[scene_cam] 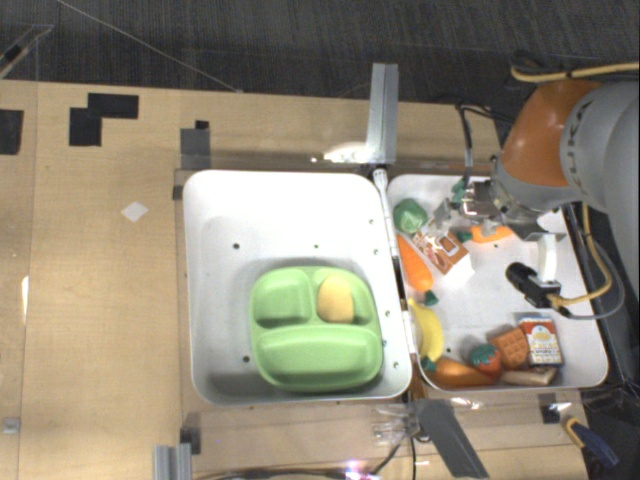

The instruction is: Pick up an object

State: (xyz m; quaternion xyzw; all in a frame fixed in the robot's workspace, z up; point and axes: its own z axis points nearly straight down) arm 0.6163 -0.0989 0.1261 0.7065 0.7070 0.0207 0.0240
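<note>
While the grey arm (605,143), with its orange band (540,138), reaches in from the right, its end effector (463,206) hangs over the far part of the right bin (475,303), close above a small orange-and-white packet (447,252). Whether the end effector is spread or pressed together cannot be told from this angle, nor whether it touches the packet. Just left of the packet, a round green item (410,215) sits in the far left corner, and a long orange carrot-like piece (415,265) lies along the left wall. A small orange item (490,234) lies just right of the packet. Nearer the camera, a yellow banana (430,331) lies against the same left wall. Along the near edge are an orange-red piece (458,372), a brown waffle-like square (508,344) and a small red carton (541,340). The left bin (260,218) holds 1 green divided plate (315,353), with a yellow rounded item (337,299) in its far right compartment. Both bins rest side by side on the pale wooden surface (90,318).
</note>
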